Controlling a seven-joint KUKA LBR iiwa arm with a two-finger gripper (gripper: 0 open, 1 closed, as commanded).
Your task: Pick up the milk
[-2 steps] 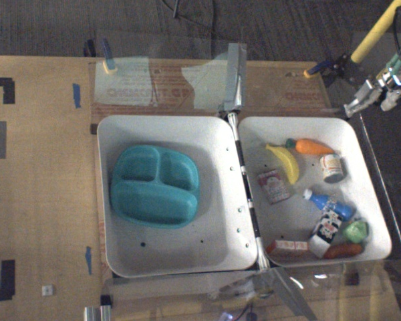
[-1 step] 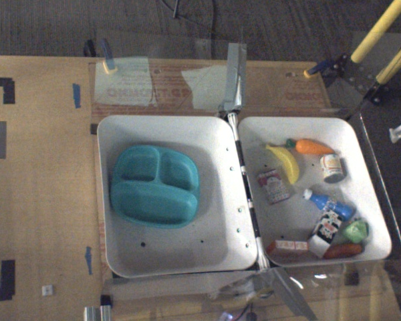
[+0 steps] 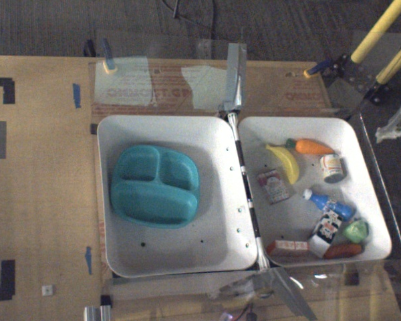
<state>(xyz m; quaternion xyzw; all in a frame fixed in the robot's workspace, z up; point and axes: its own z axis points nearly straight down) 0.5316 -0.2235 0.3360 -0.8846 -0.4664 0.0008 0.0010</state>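
**Milk at rest in right bin**

Camera view, from above: two white bins side by side on the table (image 3: 40,199). Left bin (image 3: 217,246) carrying a teal divided plate (image 3: 155,186), set toward its left half. Right bin (image 3: 364,179) carrying the milk (image 3: 327,231), a small black-and-white carton lying near the front right corner, just beside a blue bottle (image 3: 329,204) and a green item (image 3: 355,231). Also there: banana (image 3: 285,162), carrot (image 3: 312,147), small can (image 3: 332,168), a printed packet (image 3: 275,185). State of the hand: cannot tell.
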